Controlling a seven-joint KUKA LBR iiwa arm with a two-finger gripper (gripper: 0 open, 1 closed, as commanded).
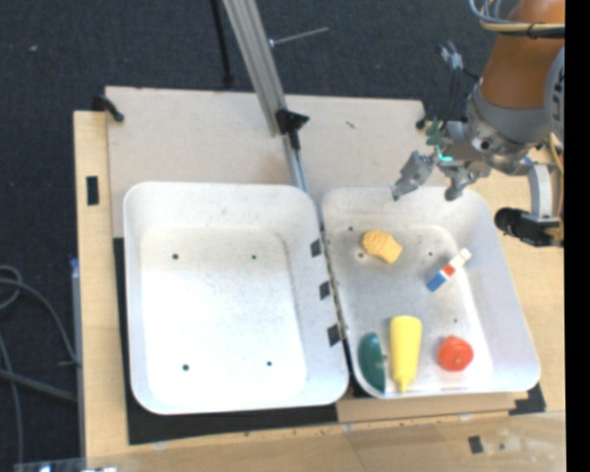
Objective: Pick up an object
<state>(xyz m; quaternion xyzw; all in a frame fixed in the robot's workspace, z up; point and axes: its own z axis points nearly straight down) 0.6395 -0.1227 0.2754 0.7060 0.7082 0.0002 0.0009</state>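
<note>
Right bin (516, 337), near edge: a dark green piece (372, 359) in the near left corner, a yellow bottle-shaped piece (405, 350) touching or just beside it with its long axis running near to far, and a red round piece (454, 354) a little to its right, apart.

Right bin, middle: a small red, white and blue stick (448, 270) lying on a slant towards the right wall.

Right bin, farther in: an orange-yellow lump (382, 246), left of centre, standing clear of everything else.

Right bin, far rim: my gripper (431, 179), fingers spread wide with nothing between them, hanging over the far edge.

Left bin (157, 214): listed beside the right one, their inner walls meeting.

Bench (177, 126): bare board beyond both bins, with a grey metal post (256, 52) rising from it.

Bearing for the pick, as I judge it: the orange-yellow lump is the closest item to me, lying nearer the camera and slightly left of my fingers. It has open floor around it. The stick is next closest, nearer and slightly right.
</note>
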